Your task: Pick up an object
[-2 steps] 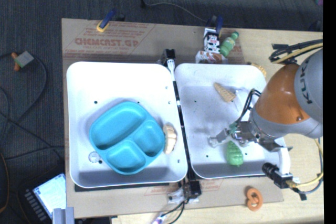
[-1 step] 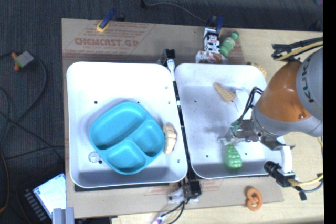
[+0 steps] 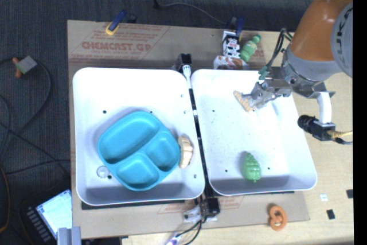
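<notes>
My gripper [image 3: 254, 97] reaches in from the right over the far part of the right bin [image 3: 287, 181]. It is shut on a small tan, ribbed object [image 3: 245, 101] that sticks out to the left of its fingertips. A green knobbly toy [image 3: 250, 167] lies near the front wall of the same bin, well below the gripper. In the left bin [image 3: 86, 94] a blue divided plate [image 3: 139, 149] lies tilted, with a cream-coloured piece [image 3: 186, 151] against its right edge.
Small toys [image 3: 238, 49] stand on the board behind the right bin. An orange ring [image 3: 277, 216] lies on the bench in front of it. A black rail [image 3: 195, 117] runs between the bins. A small clear item [image 3: 103, 171] sits by the plate's left corner.
</notes>
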